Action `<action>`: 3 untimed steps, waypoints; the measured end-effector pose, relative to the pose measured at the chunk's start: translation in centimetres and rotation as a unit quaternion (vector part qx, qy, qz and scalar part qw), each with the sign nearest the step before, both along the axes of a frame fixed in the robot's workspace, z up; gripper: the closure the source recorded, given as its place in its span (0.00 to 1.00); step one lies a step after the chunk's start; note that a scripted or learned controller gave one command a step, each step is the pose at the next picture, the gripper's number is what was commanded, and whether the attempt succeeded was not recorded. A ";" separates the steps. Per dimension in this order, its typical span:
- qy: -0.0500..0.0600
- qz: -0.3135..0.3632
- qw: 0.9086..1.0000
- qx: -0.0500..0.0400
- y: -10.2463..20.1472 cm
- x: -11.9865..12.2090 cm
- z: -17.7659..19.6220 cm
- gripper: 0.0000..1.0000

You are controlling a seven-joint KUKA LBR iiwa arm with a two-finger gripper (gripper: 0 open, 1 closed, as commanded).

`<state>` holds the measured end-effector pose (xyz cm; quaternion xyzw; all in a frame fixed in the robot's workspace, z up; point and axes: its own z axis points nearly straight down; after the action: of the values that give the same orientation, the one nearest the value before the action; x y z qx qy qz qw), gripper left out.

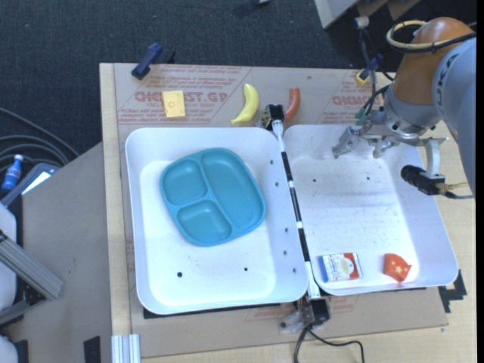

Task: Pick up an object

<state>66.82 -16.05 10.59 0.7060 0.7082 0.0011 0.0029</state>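
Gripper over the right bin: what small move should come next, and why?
Probably travel toward the bin's near edge. The gripper hangs open at the right bin's far end with nothing between its fingers, while the small carton and red piece lie near the front.

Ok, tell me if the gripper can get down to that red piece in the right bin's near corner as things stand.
Probably yes. The red piece lies alone near the right bin's front rim, apart from the small carton. The gripper hovers at the far end, with bare bin floor between them. The nearby rim may crowd the grasp.
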 end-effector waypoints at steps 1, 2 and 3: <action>0.004 -0.002 1.000 0.001 -1.0 -0.2 -2.1 0.00; 0.002 -0.001 1.000 0.001 -1.0 -0.1 -1.0 1.00; 0.002 -0.001 1.000 0.001 -1.0 -0.1 -1.0 0.00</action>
<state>66.71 -17.01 9.54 0.7070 0.7072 -0.0002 0.0008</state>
